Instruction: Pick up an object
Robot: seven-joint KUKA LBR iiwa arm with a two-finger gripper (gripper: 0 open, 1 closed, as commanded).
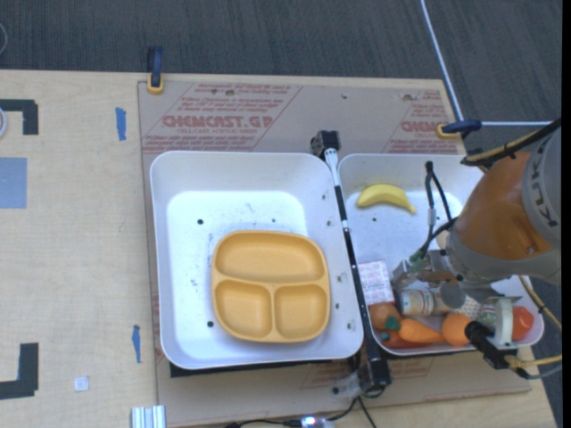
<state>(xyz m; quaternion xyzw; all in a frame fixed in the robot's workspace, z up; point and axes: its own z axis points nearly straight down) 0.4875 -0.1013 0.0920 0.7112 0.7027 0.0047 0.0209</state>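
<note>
My gripper [428, 279] is low in the right bin [406, 230], over a heap of small things at the near end. Right under it lies a small jar [417, 304] with a pale label. A carrot [419, 332] and a round orange fruit [455, 328] lie against the near wall, and a white packet with red print [373, 282] lies just left of the gripper. A banana [385, 197] lies apart at the far end of the same bin. The arm hides the bin's right side.
In the left bin [178, 239] there is a yellow divided plate [270, 285]. Something red and white [519, 321] sits in the right bin's near right corner. The central rim [343, 230] separates the two bins.
</note>
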